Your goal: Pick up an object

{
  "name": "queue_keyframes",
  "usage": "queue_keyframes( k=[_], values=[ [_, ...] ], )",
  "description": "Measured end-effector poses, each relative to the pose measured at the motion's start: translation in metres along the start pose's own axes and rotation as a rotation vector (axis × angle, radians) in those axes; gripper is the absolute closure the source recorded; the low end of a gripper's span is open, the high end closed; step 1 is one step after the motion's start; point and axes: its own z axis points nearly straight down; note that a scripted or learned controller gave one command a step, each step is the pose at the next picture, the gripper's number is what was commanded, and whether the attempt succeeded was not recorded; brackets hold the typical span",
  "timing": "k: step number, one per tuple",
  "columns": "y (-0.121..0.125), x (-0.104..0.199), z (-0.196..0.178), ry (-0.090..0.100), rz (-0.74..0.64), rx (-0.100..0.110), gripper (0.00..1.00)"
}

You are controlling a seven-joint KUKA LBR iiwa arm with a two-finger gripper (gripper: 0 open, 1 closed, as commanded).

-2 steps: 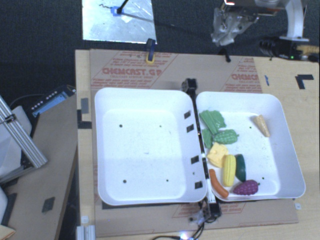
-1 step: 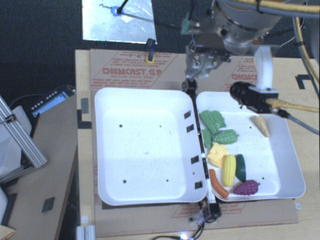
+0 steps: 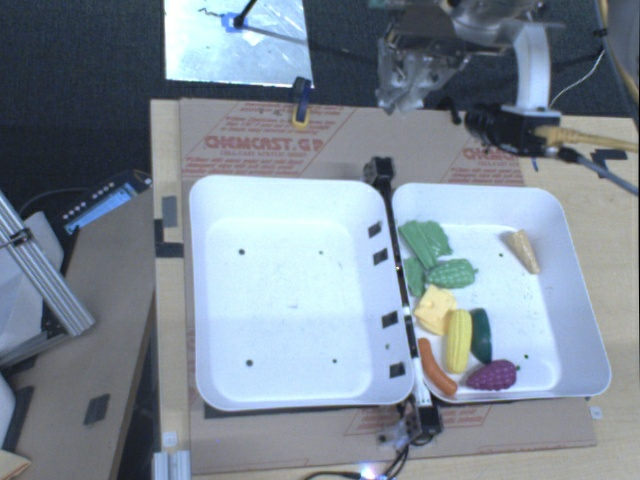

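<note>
The right bin [image 3: 575,298] holds several toy foods along its left side. A green leafy piece [image 3: 425,240] lies above a second green piece [image 3: 452,272]. Below them are a yellow block [image 3: 433,310], a corn cob [image 3: 458,340] and a dark green piece [image 3: 481,334]. An orange sausage-like piece [image 3: 436,368] and purple grapes [image 3: 492,375] lie near the front wall. A beige cone [image 3: 523,251] lies apart at the upper right. My gripper [image 3: 403,86] hangs high behind the bins, above the cardboard and far from every object, with nothing seen in it.
The left bin [image 3: 205,298] sits beside the right one, joined by a black divider with clips [image 3: 390,268]. A yellow and blue clamp [image 3: 300,103] stands on the cardboard's back edge. A shiny sheet [image 3: 235,28] lies behind, and a metal frame [image 3: 40,278] stands at the left.
</note>
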Motion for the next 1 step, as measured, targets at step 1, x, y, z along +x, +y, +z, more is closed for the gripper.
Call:
queue_keyframes(
  k=[1],
  values=[
    [0.1032, -0.0466, 0.0010, -0.001, 0.004, -0.003, 1.00]
  ],
)
